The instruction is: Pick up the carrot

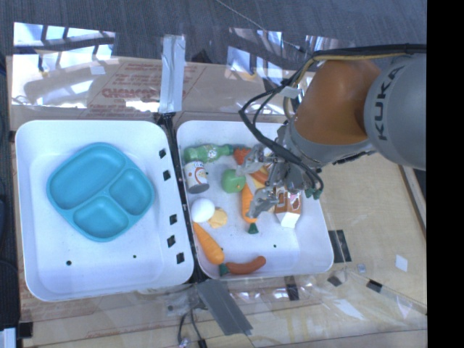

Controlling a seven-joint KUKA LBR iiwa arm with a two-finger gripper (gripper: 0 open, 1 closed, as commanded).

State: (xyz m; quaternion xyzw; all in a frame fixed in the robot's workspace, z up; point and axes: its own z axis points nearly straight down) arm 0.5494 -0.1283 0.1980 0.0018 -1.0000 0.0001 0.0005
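Observation:
An orange carrot (247, 200) with a green end lies roughly upright in the picture, in the middle of the right bin (308, 245). My gripper (265, 191) is down in that bin, right against the carrot's right side and partly over its top. A second orange carrot-shaped piece (209, 243) lies near the bin's lower left wall, well apart from the gripper. The wrist and cables hide what is directly beneath the gripper.
Around the gripper are a green fruit (232, 181), a small can (196, 176), a green bottle-shaped item (206, 152), a white egg (202, 210), a small carton (290, 207) and a reddish sausage (246, 265). The left bin (29, 252) holds a blue divided plate (100, 191).

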